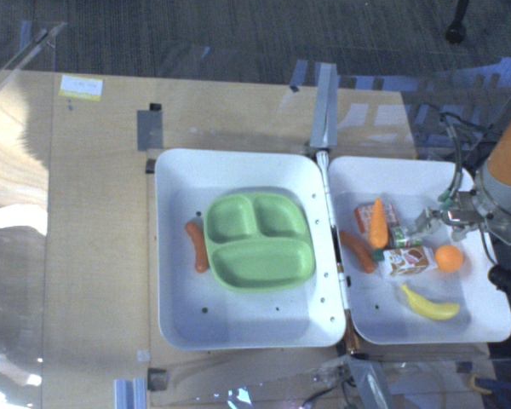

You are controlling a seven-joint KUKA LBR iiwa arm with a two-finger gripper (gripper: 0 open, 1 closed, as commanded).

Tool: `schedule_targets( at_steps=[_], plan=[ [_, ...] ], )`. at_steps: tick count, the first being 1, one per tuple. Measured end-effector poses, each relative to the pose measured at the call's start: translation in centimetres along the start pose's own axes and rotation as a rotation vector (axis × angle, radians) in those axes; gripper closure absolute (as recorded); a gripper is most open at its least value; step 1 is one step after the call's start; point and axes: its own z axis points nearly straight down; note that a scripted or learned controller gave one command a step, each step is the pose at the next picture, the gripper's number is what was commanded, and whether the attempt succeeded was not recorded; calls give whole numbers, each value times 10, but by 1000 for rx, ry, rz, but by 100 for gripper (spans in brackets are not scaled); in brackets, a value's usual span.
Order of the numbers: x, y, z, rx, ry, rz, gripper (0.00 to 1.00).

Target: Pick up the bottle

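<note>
Tool (432, 220) hovers just right of bottle (400, 239) (right bin (485, 326)).

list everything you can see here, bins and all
bins: 2, white, side by side on the bench
divided plate: 1, green, middle of left bin
sausage: 1, reddish, left bin, left of the plate
sausage: 1, reddish, right bin, near its left wall
carrot: 1, orange, right bin, lying on a packet
carton: 1, white and brown, right bin centre
orange: 1, orange, right of the carton
banana: 1, yellow, front of right bin
arm: 1, grey with orange band, right side
pincer: 1, over right bin
</note>
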Motion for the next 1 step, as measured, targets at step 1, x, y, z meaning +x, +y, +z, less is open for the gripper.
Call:
schedule_targets(
  at_steps=[1],
  plan=[
    [65, -25, 68, -26, -4, 239, 0]
  ],
)
